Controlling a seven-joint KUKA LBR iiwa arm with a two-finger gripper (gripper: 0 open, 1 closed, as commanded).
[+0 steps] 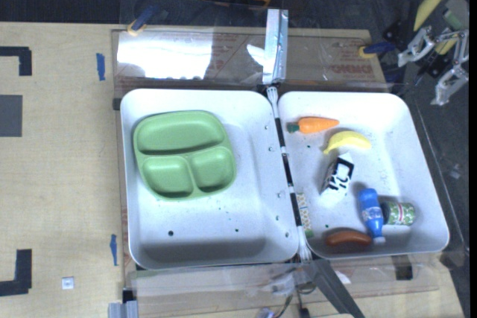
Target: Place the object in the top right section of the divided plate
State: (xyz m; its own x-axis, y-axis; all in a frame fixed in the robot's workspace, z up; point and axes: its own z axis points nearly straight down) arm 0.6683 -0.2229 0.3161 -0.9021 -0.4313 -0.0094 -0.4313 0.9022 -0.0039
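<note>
Left bin (149,238): green divided plate (185,153); right bin (417,130): carrot (317,126), banana (347,141)

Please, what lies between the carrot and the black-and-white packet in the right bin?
In the camera view, a yellow banana lies between the carrot and the black-and-white packet.

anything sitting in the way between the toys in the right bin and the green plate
Only the raised rims where the two bins meet, which anything moved across must be lifted over. The carrot, banana and other toys lie in the right bin; the green plate lies in the left bin, nothing in its sections.
</note>
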